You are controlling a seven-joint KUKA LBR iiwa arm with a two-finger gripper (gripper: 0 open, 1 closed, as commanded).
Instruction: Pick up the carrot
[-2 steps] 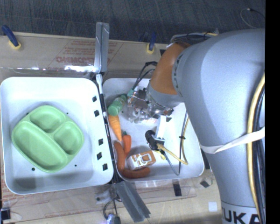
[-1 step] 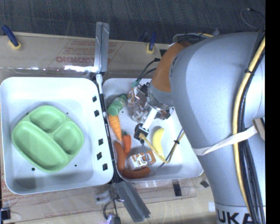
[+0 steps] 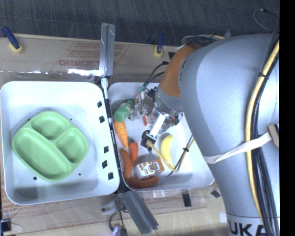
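1. At the near end of the right bin (image 3: 199,177), a reddish sausage-shaped piece (image 3: 143,182) is lying along the wall, with a brown-and-white can-like thing (image 3: 151,167) sitting just behind it.
2. The carrot (image 3: 120,133) is lying along that bin's left wall, its green top pointing to the far end. A smaller orange piece (image 3: 133,150) is resting just beside it.
3. A yellow banana (image 3: 166,148) is lying to the right of them.
4. In the left bin (image 3: 88,183), a green divided plate (image 3: 49,144) is sitting.
5. The claw (image 3: 139,107) is hanging low over the right bin's far half, just beside the carrot's green top. Whether it is apart or together cannot be told.
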